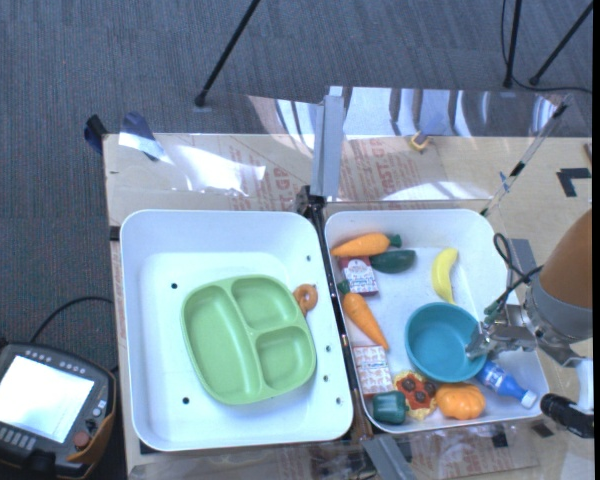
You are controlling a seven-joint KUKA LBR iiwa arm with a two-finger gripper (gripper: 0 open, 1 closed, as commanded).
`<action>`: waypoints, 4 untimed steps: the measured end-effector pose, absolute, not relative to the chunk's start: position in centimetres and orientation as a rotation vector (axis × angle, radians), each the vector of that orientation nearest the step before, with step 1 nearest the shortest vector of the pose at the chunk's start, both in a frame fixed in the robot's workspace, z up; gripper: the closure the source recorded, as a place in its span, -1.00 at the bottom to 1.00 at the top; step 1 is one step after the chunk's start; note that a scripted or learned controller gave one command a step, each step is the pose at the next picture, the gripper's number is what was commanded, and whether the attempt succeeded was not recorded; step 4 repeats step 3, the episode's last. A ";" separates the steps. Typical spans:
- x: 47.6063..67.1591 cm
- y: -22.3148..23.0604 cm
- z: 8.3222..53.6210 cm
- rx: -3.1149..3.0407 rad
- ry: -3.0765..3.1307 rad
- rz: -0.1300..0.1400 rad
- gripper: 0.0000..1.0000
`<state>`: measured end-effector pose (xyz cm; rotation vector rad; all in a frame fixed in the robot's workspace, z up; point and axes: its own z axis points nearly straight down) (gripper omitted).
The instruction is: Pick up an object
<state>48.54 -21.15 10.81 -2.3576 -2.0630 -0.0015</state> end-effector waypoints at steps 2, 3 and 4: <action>55.7 -15.1 17.3 -2.370 -2.049 0.009 1.00; 56.8 -13.8 20.1 -2.578 -1.787 0.007 1.00; 56.8 -13.8 20.1 -2.578 -1.787 0.007 1.00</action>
